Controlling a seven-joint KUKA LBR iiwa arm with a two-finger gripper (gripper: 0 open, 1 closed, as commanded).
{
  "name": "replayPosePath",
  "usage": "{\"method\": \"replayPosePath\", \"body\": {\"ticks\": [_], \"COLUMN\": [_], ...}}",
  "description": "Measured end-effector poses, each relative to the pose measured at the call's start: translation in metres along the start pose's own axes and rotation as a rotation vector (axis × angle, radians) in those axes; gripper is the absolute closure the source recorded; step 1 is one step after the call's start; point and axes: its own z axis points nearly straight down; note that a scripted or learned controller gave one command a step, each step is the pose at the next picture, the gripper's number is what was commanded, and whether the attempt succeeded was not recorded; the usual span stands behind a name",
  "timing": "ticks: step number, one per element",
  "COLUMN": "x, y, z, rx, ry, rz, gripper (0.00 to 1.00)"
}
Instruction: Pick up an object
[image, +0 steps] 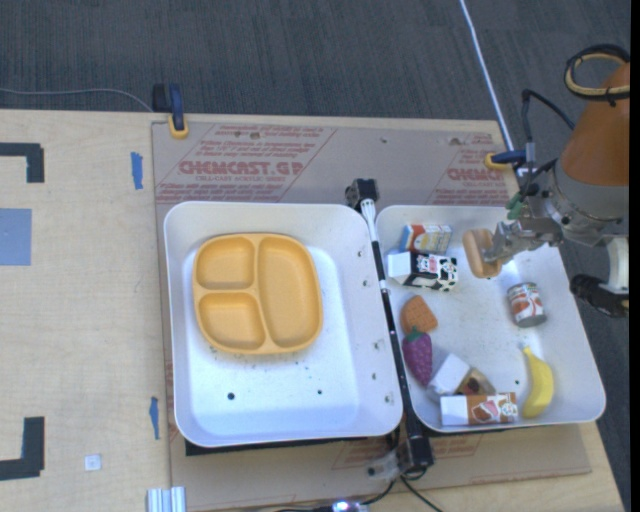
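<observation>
My gripper (508, 238) hangs over the upper right part of the right bin (570, 330), just right of a tan bun-shaped toy (482, 253). Whether it touches the bun is unclear. The same bin holds a small colourful carton (430, 238), a black-and-white cow-print carton (425, 269), an orange toy (420, 314), purple grapes (418, 356), a small can (525, 303), a banana (538, 382), a white block (450, 370) and a white-and-red box (481, 408).
The left bin (340, 390) holds a yellow divided plate (258, 293). A black clamp (361, 192) sits at the top of the seam between the bins. The grey-and-orange arm (595, 160) comes in from the upper right. Cardboard lies under both bins.
</observation>
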Motion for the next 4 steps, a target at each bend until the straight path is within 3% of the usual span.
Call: {"method": "replayPosePath", "body": {"ticks": [1, 2, 3, 4], "x": [0.0, -0.051, -0.018, -0.02], "y": [0.0, -0.019, 0.026, 0.027], "z": [0.0, 0.091, 0.097, 0.086], "rx": [0.0, -0.003, -0.007, -0.012], "ry": [0.0, -0.001, -0.003, -0.008], "rz": [0.0, 0.0, 0.0, 0.0], "gripper": [0.0, 0.0, 0.0, 1.0]}}
